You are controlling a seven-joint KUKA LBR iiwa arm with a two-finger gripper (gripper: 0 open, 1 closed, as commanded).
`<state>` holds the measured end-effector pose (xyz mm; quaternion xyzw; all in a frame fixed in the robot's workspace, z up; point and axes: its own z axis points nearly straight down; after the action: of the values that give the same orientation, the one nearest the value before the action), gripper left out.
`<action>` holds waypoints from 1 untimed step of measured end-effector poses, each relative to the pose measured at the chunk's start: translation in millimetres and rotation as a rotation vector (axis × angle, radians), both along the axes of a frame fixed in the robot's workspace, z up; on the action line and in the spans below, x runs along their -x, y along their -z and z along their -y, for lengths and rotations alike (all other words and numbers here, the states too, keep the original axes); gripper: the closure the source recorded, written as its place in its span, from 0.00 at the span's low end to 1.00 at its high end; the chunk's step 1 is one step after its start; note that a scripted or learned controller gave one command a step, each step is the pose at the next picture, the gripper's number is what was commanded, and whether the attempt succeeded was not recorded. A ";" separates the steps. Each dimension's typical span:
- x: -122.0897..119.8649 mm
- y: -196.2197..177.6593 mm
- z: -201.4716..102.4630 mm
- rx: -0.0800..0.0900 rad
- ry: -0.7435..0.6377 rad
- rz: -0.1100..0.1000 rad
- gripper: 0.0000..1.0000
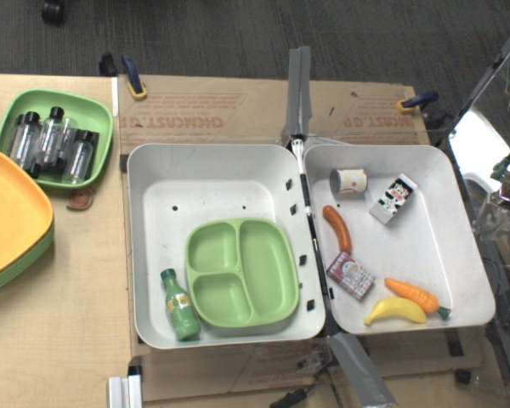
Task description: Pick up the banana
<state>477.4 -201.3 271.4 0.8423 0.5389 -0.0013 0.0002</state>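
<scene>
Right bin (459, 194): banana (396, 311) at lower edge, touching carrot (415, 294). Left bin (149, 177): green divided tray (240, 272), green bottle (179, 305). Hand state: cannot tell.

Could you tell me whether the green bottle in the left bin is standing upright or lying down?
Lying down: the green bottle rests on its side on the left bin's floor, beside the green tray.

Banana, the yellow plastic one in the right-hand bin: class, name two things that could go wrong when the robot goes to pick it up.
1. The yellow plastic banana lies against the orange plastic carrot, so the gripper may catch or shove the carrot instead.
2. Both sit near the near wall of the right-hand white bin, which could block a finger or let the curved banana slip away.
</scene>
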 end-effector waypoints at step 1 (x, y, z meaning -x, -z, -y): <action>-16.7 20.4 -60.2 -0.003 -0.269 -0.002 1.00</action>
<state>494.1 -141.1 251.0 0.7623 0.6472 -0.0014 -0.0012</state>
